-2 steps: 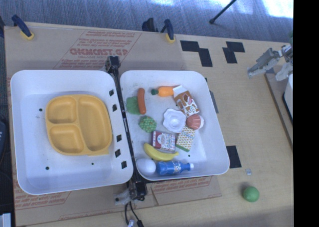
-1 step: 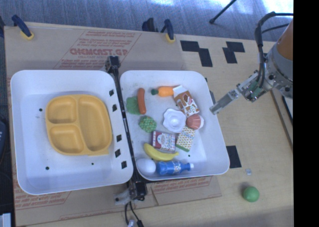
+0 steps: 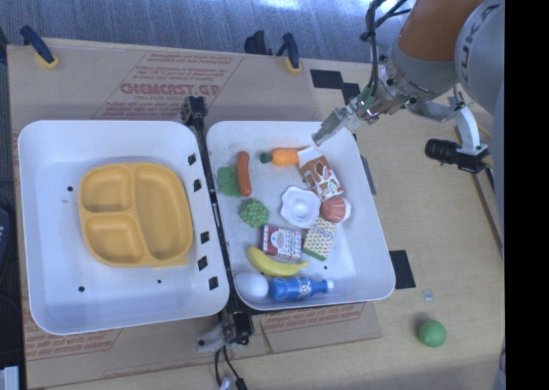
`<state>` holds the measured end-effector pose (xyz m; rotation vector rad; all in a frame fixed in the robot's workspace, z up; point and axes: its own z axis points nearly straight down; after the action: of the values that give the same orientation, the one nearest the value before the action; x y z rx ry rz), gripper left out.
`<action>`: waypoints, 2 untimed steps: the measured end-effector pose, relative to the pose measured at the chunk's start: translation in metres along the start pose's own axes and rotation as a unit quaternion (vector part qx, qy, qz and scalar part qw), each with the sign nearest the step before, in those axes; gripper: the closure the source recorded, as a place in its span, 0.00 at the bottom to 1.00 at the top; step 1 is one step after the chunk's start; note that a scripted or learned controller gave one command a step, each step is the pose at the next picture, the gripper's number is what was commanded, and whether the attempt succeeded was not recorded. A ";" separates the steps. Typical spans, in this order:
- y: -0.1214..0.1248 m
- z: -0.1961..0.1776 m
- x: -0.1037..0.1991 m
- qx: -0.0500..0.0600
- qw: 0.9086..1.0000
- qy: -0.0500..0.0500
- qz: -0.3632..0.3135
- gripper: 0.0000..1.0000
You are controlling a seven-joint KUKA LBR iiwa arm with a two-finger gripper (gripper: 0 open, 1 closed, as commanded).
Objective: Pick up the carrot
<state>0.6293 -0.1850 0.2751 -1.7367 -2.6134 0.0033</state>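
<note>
My main worry is a miss or a wrong grab: the gripper [image 3: 330, 131] hangs at the right bin's [image 3: 364, 208] far rim, grasp state impossible to tell, and the carrot [image 3: 286, 157] lies just below it, crowded by a sausage [image 3: 244, 173] and a carton [image 3: 320, 177]. That bin holds roughly 12 toy foods; the left bin [image 3: 43, 208] holds 1 yellow 3-compartment tray [image 3: 135, 213].

Arm [image 3: 446, 20] — upper part cut by top edge. Carton [image 3: 321, 177] — print too small to read. White egg [image 3: 250, 284] — partly behind banana [image 3: 274, 263].
</note>
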 end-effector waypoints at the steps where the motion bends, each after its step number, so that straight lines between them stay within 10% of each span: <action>1: 0.039 0.039 0.022 0.000 1.000 0.000 0.026 0.00; 2: 0.042 0.123 0.030 0.000 0.995 0.000 0.102 0.00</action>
<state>0.6561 -0.1410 0.1520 -1.9949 -2.4221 0.0033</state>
